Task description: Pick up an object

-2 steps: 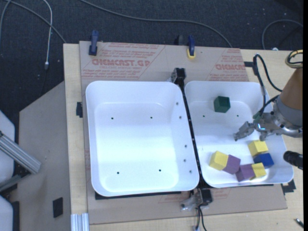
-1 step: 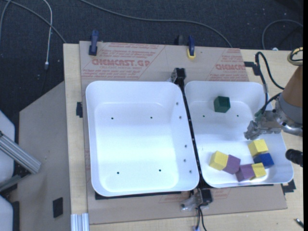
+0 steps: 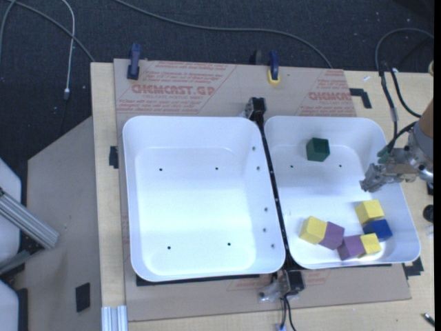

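Observation:
My gripper reaches in from the right over the right bin, low near its right wall. Nothing shows between its fingers. Just below it lie a yellow block and a blue block. Along the bin's front sit another yellow block, a purple block, a second purple block and a small yellow block. A dark green block stands alone toward the back of the same bin, left of the gripper.
The left bin lies beside the right one, their walls meeting at the middle. Both rest on a brown board held by blue clamps at the back. Cables hang near the arm at the right.

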